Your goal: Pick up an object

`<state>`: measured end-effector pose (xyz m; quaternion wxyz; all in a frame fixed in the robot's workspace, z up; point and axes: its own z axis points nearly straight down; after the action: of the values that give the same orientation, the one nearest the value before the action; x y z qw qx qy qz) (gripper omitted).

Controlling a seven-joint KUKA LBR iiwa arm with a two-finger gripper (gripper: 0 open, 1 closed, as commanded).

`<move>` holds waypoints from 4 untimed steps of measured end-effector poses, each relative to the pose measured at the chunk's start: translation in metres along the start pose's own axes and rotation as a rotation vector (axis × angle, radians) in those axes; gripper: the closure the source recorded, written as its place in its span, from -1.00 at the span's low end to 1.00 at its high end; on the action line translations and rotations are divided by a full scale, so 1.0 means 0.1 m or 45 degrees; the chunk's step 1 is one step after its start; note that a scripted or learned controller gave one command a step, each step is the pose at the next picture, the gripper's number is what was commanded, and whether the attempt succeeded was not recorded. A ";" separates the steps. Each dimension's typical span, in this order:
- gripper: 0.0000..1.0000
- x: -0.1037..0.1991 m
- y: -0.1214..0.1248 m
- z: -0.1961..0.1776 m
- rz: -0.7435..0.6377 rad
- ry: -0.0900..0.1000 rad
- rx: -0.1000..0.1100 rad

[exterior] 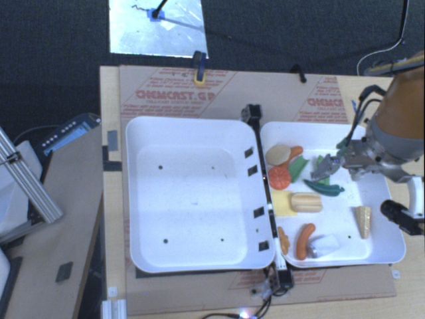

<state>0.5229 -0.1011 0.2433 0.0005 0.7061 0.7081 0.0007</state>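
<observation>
Camera view: your gripper [323, 169] sits low in the right bin [382, 248], over a dark green pepper [327, 188]; can't tell its state from here. Beside it you've got a tomato [279, 177], a bread roll [306, 203] on a yellow slice [282, 204], a sausage [305, 240], a cone [363, 220]; left bin [192, 198] alongside.

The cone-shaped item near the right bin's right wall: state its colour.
The cone is pale tan, as the camera view shows.
</observation>
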 end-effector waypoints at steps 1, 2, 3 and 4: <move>-1.00 0.15 -0.30 0.98 0.001 0.003 0.014; -1.00 0.11 0.48 1.61 -0.004 -0.001 -0.003; -1.00 -0.17 0.18 1.59 0.003 0.000 0.004; 1.00 -0.16 0.20 1.49 0.001 -0.001 -0.001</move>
<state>0.5433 -0.1173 0.0948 0.0008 0.7063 0.7079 0.0006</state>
